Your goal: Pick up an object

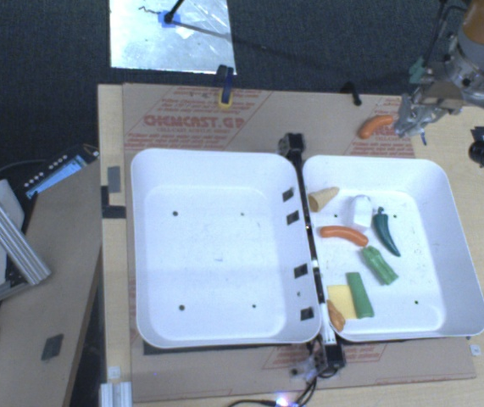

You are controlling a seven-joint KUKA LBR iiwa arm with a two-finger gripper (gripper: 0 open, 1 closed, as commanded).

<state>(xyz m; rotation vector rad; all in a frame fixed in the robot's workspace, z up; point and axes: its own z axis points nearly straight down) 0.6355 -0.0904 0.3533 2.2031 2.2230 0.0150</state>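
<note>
My gripper point(404, 124) hangs raised at the upper right, over the far edge of the right bin point(453, 227). An orange sausage-shaped piece point(376, 126) sticks out to the left from between its fingertips, so the gripper is shut on it. In the right bin lie a tan wedge point(324, 197), a white piece point(360, 210), an orange sausage point(343, 235), a dark green pepper point(386, 231), a light green piece point(379, 265), a green stick point(359, 295), a yellow block point(341, 300) and a small orange piece point(336, 316).
The left bin point(152, 227) sits beside the right one, with a black divider point(307, 236) between them. Both rest on a cardboard sheet point(191, 119). A shiny plate point(172, 24) lies beyond the bench, and a metal rail point(0, 236) stands at the left.
</note>
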